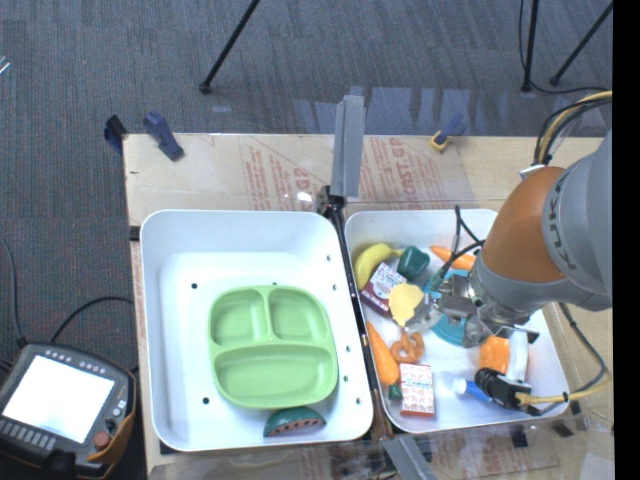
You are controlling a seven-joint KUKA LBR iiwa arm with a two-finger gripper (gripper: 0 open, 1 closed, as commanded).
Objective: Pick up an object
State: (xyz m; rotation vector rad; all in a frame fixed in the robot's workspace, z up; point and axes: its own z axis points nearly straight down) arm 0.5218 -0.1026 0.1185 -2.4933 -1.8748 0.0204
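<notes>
My gripper (437, 311) hangs low in the right bin (520, 416), reaching in from the right under the orange wrist band. It sits just right of a pale yellow piece (404, 303) and above a teal object (452, 330), which it partly hides. Around it lie a banana (371, 261), a dark green pepper (412, 261), a maroon box (382, 286), a pretzel (408, 347), a carrot (382, 358), a red carton (417, 389) and an orange block (493, 354). Nothing visibly hangs from the gripper.
The left bin (170, 268) holds a green divided plate (272, 346) and a watermelon slice (295, 423) at its front wall. A white and blue tube (478, 388) lies at the right bin's front. A grey post (348, 153) stands behind the bins. The arm's body covers the right bin's right side.
</notes>
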